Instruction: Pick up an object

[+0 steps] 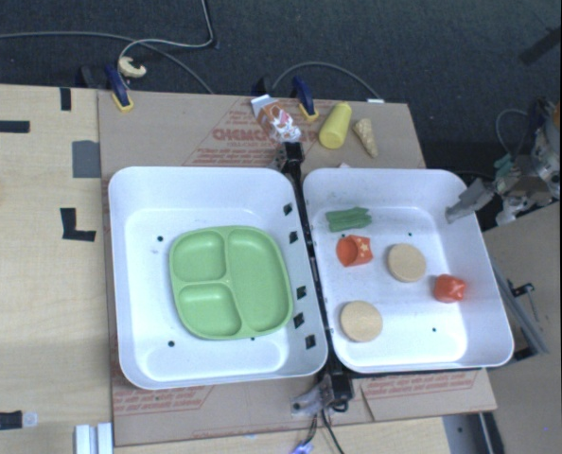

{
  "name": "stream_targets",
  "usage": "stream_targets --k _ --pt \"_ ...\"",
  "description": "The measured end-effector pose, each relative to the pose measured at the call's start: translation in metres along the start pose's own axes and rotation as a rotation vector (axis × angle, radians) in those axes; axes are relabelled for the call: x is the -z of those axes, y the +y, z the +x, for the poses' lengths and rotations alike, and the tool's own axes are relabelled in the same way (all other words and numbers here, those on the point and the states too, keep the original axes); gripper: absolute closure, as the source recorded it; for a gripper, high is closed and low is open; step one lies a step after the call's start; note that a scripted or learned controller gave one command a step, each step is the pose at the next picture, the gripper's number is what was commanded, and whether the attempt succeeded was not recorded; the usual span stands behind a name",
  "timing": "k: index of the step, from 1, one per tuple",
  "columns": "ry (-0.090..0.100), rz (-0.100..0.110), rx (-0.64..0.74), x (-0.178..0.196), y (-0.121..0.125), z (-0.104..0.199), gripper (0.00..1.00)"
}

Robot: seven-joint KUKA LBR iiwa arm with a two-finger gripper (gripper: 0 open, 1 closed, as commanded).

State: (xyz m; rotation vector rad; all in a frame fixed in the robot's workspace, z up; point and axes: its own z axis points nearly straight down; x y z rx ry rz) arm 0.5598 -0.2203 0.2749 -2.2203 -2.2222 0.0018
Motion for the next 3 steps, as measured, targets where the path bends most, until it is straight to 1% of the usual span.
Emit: stream_targets --k 1,2,3 --pt "0.003 0.003 0.001 -0.097 0.035 0.049 0.00" --pt "0.000 -0.003 0.002 -0.189 0.058 0.117 0.00" --pt "-0.001 -0.005 0.002 -0.178 0.058 0.116 1.00"
